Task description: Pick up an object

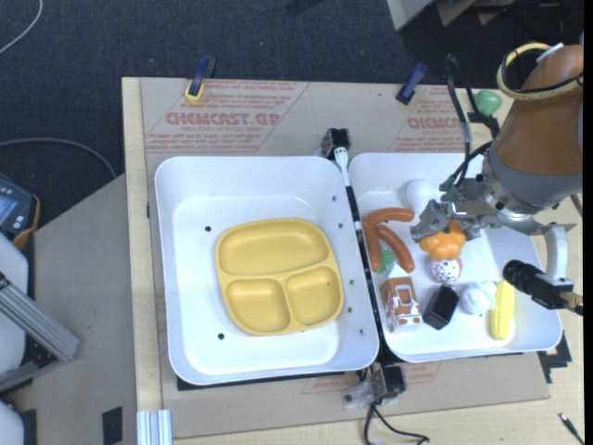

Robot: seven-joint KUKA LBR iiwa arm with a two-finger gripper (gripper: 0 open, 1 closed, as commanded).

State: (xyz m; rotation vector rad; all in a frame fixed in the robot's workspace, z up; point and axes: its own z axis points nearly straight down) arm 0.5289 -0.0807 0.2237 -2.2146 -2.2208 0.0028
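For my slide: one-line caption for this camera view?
Pincer over an orange toy in the right bin; yellow tray in the left bin.

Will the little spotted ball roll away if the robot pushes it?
Probably yes. The spotted ball looks round, so a nudge would likely send it rolling. It shouldn't go far: the orange toy, the black block and the bin wall are close by. It looks small, so likely light.

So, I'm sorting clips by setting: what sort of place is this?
Probably a robotics lab test bench: two shallow white plastic bins clamped to a board, small toy foods in one, a grey and orange robot arm reaching in.
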